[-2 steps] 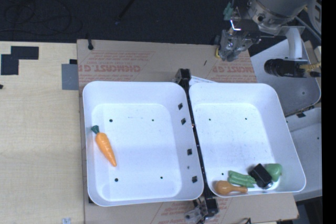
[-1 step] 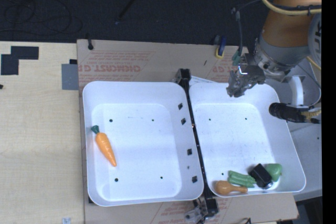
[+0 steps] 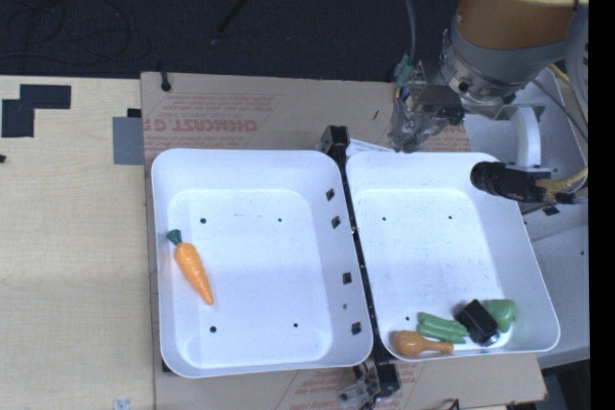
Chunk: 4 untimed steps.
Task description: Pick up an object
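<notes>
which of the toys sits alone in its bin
The carrot, alone in the left bin. The others cluster in the right bin's near corner.

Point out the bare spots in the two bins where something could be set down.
Left bin: bare floor everywhere right of the toy carrot, which lies by the left wall. Right bin: the far and middle floor is bare. Its near right corner is crowded with a green toy vegetable, a black block and an orange toy.
</notes>
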### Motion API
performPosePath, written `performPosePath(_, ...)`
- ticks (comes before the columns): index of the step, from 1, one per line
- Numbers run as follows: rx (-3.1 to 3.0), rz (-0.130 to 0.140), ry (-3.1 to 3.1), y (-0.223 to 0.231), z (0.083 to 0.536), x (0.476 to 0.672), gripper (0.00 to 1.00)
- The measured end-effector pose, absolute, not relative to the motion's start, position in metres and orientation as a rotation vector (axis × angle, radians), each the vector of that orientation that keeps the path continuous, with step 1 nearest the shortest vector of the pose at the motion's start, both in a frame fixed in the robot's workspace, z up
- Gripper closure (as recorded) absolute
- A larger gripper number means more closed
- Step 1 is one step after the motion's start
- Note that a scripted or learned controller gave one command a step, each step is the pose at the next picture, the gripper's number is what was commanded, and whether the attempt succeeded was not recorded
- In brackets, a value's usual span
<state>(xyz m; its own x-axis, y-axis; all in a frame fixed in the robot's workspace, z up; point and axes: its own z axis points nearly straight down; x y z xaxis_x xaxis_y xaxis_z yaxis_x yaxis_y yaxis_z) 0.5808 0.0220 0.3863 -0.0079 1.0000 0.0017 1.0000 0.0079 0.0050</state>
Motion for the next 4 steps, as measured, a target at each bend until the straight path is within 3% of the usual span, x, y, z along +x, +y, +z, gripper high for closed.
performPosePath(1,2.217,-0.004,2.233,0.095,0.366,0.579,1.0)
performPosePath(2,2.224,0.002,2.213,0.032,0.422,0.562,1.0)
performPosePath(3,2.234,-0.009,2.21,-0.07,0.402,0.535,1.0)
performPosePath(4,2.229,-0.012,2.22,-0.128,0.323,0.602,1.0)
